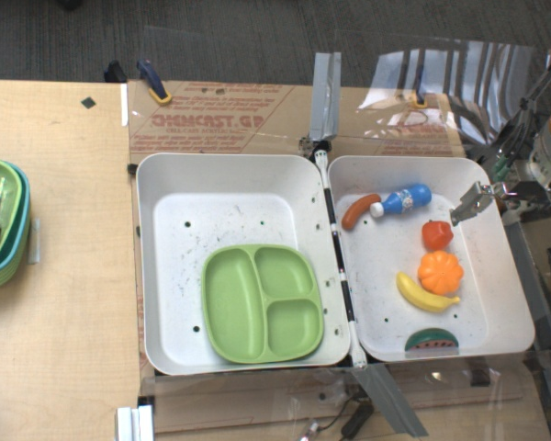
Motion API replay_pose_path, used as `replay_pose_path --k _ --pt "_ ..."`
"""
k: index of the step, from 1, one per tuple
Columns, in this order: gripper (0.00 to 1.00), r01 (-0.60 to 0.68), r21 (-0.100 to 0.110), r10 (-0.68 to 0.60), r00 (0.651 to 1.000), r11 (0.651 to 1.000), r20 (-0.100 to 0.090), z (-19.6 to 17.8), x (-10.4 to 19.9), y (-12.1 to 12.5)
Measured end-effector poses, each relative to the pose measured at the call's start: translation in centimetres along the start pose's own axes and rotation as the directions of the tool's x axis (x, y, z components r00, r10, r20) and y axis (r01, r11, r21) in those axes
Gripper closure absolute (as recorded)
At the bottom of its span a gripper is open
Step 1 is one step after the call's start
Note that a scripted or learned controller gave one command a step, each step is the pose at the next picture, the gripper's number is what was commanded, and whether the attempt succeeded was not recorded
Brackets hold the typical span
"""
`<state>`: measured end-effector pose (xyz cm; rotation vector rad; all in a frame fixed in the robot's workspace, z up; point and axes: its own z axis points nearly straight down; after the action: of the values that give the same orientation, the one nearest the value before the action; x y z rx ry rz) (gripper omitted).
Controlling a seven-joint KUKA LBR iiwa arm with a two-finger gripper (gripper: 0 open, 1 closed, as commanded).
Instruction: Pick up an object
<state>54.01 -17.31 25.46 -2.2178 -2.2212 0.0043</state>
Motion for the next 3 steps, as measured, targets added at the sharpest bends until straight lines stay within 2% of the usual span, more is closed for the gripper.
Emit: replay_pose_path --k 1,2,3 --pt "1.0 0.001 0.002 -0.001 1.0 1.0 0.0 -0.8 0.0 0.0" --pt "1.0 0.006 0.0 -0.006 1.0 1.0 0.001 5.8 6.8 4.0" --pt "1.0 0.108 -0.002 -0.108 0.994 0.994 0.002 6.4 12.7 9.9"
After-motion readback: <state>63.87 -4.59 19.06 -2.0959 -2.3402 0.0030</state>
